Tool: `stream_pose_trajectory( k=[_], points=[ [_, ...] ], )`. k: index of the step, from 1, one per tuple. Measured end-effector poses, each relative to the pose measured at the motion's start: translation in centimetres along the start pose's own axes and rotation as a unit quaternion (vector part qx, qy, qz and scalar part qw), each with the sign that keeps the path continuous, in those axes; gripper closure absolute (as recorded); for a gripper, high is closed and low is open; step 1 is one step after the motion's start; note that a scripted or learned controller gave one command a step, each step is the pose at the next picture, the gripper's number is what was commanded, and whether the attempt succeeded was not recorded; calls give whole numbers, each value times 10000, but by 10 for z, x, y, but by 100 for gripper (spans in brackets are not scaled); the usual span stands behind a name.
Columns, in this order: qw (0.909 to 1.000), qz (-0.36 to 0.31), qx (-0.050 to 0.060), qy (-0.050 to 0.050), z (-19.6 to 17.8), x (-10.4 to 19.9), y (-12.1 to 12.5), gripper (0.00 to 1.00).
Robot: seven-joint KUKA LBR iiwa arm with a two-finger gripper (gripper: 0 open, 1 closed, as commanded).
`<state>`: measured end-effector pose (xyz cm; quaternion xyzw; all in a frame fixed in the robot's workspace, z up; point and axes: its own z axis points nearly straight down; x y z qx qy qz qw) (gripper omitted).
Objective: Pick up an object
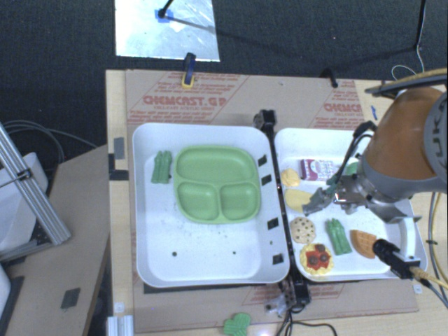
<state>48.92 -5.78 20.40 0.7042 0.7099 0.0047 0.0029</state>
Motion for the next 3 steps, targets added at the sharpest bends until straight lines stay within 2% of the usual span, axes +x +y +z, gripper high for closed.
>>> stream_pose_trajectory(
  k=[1, 3],
  points=[
    [10000, 28, 42, -12, 4, -3, -2, 0],
    [10000, 28, 43, -12, 4, -3, -2, 0]
  ],
)
